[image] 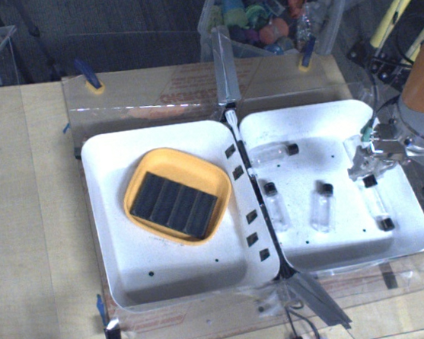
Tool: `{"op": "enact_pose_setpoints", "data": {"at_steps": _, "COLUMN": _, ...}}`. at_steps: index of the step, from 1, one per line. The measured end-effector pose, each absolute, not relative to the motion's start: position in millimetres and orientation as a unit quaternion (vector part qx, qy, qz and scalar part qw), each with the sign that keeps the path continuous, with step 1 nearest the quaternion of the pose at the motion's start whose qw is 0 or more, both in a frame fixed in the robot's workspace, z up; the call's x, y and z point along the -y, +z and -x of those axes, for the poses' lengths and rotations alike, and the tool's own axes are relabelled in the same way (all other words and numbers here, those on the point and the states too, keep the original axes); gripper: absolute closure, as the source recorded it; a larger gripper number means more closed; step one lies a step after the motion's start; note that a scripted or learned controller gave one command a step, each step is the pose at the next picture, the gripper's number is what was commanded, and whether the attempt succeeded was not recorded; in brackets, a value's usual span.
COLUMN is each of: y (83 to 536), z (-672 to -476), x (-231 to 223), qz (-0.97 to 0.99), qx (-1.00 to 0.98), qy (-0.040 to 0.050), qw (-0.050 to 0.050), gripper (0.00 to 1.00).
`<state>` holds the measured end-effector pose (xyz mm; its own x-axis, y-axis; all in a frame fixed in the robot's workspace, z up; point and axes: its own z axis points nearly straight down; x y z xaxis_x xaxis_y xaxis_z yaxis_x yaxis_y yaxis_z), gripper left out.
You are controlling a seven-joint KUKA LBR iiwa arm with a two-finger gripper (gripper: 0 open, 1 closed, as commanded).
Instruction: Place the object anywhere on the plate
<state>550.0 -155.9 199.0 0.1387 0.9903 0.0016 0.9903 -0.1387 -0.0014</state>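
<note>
The yellow plate (pixel 178 204) sat in the left bin (pixel 118 276), with a dark ridged pad (pixel 175 202) on it. Four small clear bottles with black caps, one of them at (pixel 321 205), lay in the right bin (pixel 405 241), none on the plate. The gripper (pixel 366 163) hung over that bin's right side, and I could not tell how wide it was.

Well to the left of the gripper (pixel 366 163), in the other bin, the yellow plate (pixel 138 183) lies flat and turned askew, a dark ribbed slab covering its middle. Four small clear vials with black caps lie on their sides near the gripper: one (pixel 377 206) just below it, one (pixel 322 207) to its lower left, one (pixel 275 203) further left, one (pixel 273 152) up-left.
</note>
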Motion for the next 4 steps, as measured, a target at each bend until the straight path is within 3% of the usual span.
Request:
{"op": "enact_pose_setpoints", "data": {"at_steps": 2, "y": 184.1, "z": -603.6, "x": -5.8, "qz": 0.664, "qx": 0.748, "qy": -0.0005, "qw": -0.001, "gripper": 1.0}}
{"op": "enact_pose_setpoints", "data": {"at_steps": 3, "y": 185.7, "z": -547.7, "x": -60.7, "qz": 0.615, "qx": 0.789, "qy": 0.0011, "qw": 0.002, "gripper": 1.0}}
{"op": "enact_pose_setpoints", "data": {"at_steps": 4, "y": 185.8, "z": -547.8, "x": -60.0, "qz": 0.615, "qx": 0.788, "qy": 0.001, "qw": 0.002, "gripper": 0.0}}
